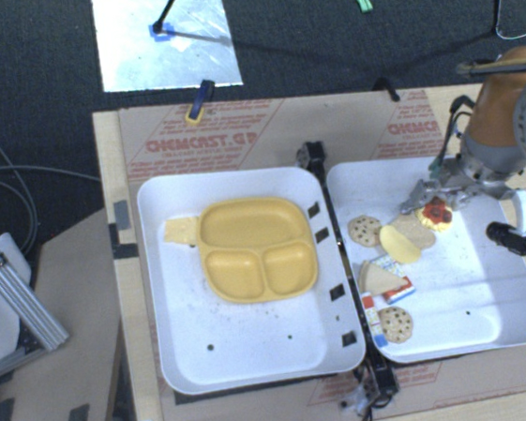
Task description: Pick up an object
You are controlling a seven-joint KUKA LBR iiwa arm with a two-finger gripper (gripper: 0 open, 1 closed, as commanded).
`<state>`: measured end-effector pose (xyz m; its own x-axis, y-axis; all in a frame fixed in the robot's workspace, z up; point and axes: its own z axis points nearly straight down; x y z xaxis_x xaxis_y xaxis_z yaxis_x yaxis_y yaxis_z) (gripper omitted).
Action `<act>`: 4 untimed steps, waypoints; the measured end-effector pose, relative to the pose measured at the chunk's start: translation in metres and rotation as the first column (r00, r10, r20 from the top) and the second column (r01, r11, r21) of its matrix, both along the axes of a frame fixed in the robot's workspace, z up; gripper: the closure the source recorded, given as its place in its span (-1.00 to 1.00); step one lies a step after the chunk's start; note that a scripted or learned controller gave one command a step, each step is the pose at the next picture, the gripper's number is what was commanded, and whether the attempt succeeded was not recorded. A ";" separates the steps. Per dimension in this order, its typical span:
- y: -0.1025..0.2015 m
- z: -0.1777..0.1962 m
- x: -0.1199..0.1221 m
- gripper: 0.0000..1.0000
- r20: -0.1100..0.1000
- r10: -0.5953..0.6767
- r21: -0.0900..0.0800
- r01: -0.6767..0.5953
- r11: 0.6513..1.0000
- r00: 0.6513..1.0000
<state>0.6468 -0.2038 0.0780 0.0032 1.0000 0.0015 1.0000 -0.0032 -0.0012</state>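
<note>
Hovering over the right bin (pixel 516 317) with the gripper (pixel 435 202) just above a small red-and-yellow object (pixel 437 214), jaw opening impossible to tell, the object lying directly beneath, 1 pale yellow piece (pixel 400 244) just beside, down-left.

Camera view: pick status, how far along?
Done: the end effector is down in the right bin, over the red-and-yellow item. In hand: nothing visibly gripped or lifted. Left: grasp and raise one item. The cookies, yellow chip and wedge lie on the bin floor.
</note>
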 end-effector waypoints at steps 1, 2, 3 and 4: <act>0.000 0.024 0.006 1.00 0.016 0.007 -0.007 -0.007 1.000 1.000; 0.000 0.023 0.006 -1.00 0.015 0.008 -0.006 -0.008 1.000 1.000; 0.049 0.013 -0.012 -1.00 0.019 0.009 -0.012 -0.009 1.000 1.000; 0.047 0.027 -0.010 1.00 0.025 0.007 -0.012 -0.007 1.000 1.000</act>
<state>0.6367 -0.1568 0.1047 -0.0040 0.9999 -0.0107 0.9997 0.0043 0.0242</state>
